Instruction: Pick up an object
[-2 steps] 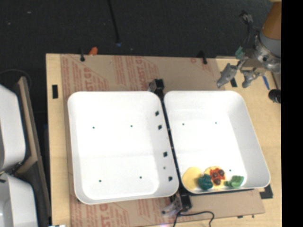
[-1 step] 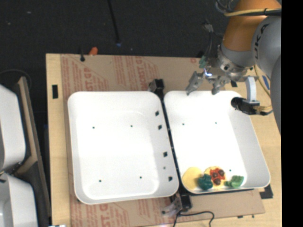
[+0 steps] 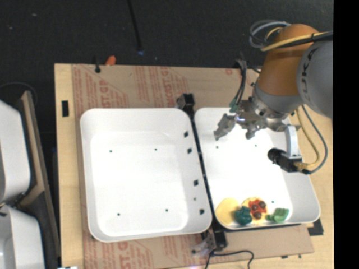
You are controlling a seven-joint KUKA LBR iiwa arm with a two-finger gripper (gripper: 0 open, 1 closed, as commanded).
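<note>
My gripper [image 3: 236, 126] hangs spread, holding nothing, at the right bin's [image 3: 303, 189] far end; toys [image 3: 253, 210] cluster at its near edge.

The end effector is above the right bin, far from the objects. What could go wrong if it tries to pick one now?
1. The end effector hangs over the far end of the right bin, while the objects sit at the near edge, so a descent here would likely close on nothing.
2. The yellow piece, teal piece, red piece and green piece lie crowded together against the bin wall; a grasp may take two, or push them away.
</note>
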